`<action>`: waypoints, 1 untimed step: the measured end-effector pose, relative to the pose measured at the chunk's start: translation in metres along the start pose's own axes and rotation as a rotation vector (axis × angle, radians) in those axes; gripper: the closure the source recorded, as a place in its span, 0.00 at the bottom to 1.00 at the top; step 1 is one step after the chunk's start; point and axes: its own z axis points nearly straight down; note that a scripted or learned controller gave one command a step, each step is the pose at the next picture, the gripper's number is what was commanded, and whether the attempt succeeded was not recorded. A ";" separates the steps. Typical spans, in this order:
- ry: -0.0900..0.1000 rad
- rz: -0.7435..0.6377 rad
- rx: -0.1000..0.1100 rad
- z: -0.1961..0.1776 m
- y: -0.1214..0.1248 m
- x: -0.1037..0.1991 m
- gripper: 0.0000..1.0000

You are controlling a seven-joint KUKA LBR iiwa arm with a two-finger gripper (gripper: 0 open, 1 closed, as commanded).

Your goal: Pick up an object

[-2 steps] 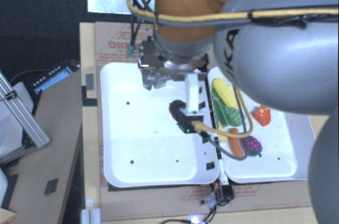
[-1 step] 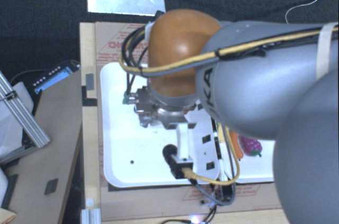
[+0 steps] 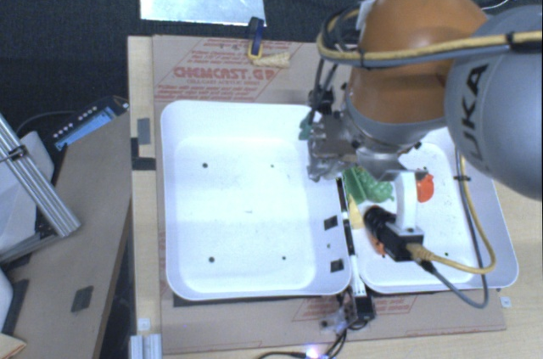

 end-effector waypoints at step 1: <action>-0.002 -0.006 0.014 0.096 -0.004 -0.037 1.00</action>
